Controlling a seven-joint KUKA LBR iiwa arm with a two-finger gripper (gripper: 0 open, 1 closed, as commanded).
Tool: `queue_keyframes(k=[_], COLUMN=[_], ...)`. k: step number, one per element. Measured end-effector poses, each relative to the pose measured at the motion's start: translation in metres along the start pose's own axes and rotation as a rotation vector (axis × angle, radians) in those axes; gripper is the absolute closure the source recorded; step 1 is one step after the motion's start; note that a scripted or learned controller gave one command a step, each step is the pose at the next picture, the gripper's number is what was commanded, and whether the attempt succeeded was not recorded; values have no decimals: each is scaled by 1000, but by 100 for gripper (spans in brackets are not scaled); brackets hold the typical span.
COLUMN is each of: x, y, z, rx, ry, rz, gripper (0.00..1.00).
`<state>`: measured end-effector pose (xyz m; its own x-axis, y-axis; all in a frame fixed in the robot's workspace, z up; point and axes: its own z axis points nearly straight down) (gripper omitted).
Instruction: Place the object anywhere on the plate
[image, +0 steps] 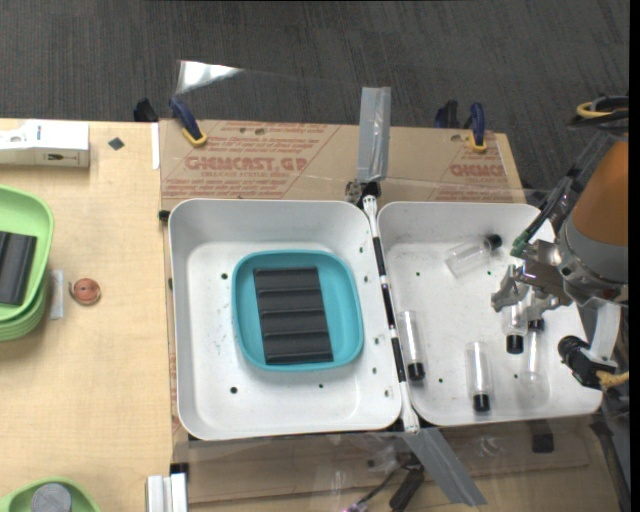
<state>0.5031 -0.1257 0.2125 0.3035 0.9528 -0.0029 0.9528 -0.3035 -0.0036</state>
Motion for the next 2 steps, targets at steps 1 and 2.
queue_keyframes(k=[1, 2], x=[43, 91], y=[-9, -26], z=[22, -13], rx=[1, -3], ry=[1, 0], rz=[-128, -325], gripper=[100, 100])
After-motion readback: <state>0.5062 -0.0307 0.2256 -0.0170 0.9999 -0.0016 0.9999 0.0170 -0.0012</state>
